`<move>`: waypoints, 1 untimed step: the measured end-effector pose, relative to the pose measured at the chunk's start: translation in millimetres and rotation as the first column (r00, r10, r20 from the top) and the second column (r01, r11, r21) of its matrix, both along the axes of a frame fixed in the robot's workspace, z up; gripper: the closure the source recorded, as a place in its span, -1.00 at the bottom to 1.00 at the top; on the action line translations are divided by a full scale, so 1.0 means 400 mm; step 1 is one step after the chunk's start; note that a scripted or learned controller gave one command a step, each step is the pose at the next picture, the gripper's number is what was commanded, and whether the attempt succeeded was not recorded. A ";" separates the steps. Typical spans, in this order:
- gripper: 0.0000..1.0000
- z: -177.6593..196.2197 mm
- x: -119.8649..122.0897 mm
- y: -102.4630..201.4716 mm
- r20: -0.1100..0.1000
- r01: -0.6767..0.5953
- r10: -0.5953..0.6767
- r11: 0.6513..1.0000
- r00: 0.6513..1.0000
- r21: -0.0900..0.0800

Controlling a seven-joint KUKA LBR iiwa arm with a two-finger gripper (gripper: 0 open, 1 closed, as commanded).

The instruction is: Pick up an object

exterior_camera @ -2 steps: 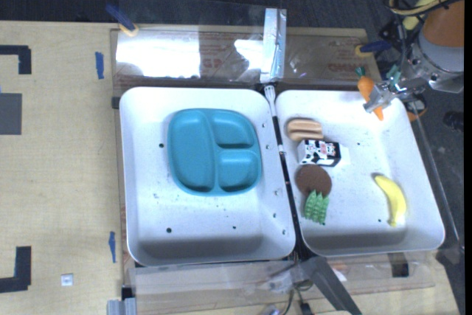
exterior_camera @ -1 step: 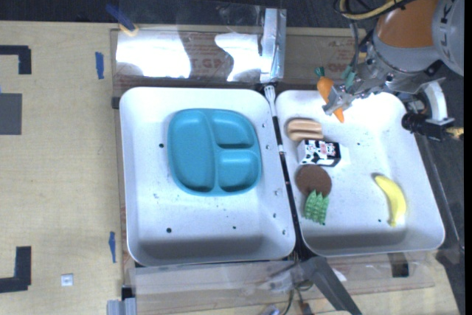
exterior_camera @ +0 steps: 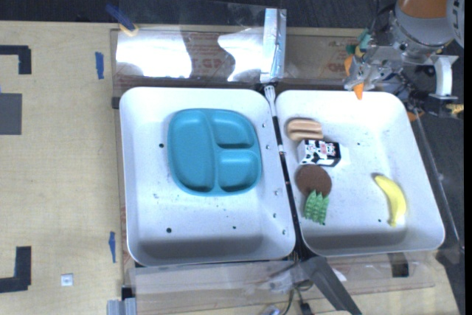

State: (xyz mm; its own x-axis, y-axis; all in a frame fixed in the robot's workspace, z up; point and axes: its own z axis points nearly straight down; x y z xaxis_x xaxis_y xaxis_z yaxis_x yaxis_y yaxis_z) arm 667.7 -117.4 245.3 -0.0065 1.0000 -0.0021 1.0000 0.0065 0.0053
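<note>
Nearest the lens, two white bins sit side by side: the left bin holds a blue divided tray; the right bin holds a banana alone by its right wall, and along its left wall a hot dog, black-and-white carton, brown disc and green piece. Above the far rim, the gripper carries an orange bit at its tip; whether it is clenched I cannot tell.

Two white bins: left bin, right bin. One blue divided plate (left bin). One banana, hot dog, cow-patterned carton, brown disc, green toy.
</note>
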 end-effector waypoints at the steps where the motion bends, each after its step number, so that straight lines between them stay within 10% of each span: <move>1: 1.00 -0.033 -0.226 0.140 -0.006 -0.166 0.166 0.986 0.986 0.003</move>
